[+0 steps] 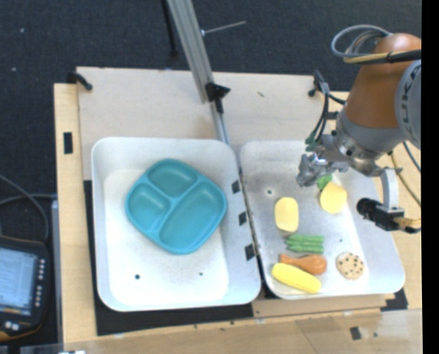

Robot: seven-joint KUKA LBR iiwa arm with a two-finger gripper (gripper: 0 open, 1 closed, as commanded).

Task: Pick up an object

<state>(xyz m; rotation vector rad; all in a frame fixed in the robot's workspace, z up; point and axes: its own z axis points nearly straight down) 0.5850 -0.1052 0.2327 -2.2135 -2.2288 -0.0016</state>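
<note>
**Gripper low over the top of the right bin, nothing yet seen in its grasp**

The gripper hangs over the upper part of the right bin, just beside a pale yellow toy food piece with a green tip. How far the jaws stand apart I cannot tell from this slanted view, and no object shows between them.

The other candidates lie lower in the same bin: a yellow block, green beans, an orange carrot-like piece, a yellow banana-like piece and a cookie. The left bin carries a blue divided plate.

To do this step well, I judge the arm should centre the jaws over one single piece. The nearest pale yellow piece seems best, because it lies apart from its neighbours. The lower pieces are crowded and touch one another, so a grasp there may slip.
</note>
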